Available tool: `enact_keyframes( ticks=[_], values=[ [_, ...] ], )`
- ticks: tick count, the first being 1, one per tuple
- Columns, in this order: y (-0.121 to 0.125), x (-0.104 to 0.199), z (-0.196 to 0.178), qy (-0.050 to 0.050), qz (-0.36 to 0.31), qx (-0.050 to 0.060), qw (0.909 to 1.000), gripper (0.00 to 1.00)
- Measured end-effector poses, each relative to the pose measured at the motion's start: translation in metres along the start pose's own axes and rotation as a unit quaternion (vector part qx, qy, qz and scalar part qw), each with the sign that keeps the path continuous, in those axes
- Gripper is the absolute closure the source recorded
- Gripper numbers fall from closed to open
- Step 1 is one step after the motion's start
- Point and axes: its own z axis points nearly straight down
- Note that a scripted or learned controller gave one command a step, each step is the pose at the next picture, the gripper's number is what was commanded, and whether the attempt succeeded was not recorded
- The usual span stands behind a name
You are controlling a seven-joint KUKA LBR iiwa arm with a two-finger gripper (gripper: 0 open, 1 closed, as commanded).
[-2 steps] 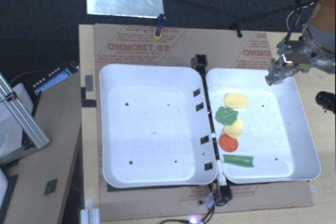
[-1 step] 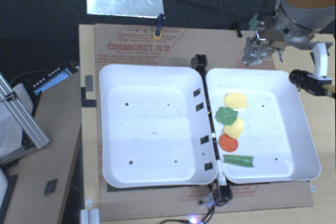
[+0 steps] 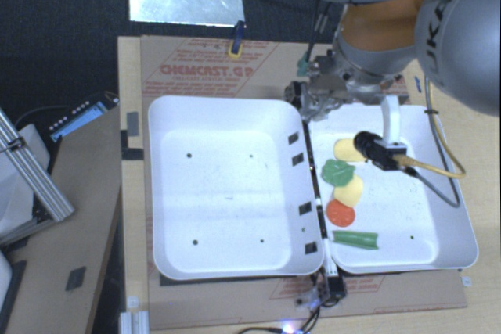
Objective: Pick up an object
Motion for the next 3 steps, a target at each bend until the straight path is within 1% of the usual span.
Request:
enact_keyframes(
  ticks=[1, 2, 3],
  values=[
    [-0.014, 0.03, -0.105, 0.0, 0.002, -0.009, 1.0, 1.0],
    [-0.014, 0.083, 0.051, -0.002, 0.002, 0.004, 1.0, 1.0],
    [0.013, 0.159, -0.001, 0.001, 0.001, -0.006, 1.0, 1.0]
  ],
)
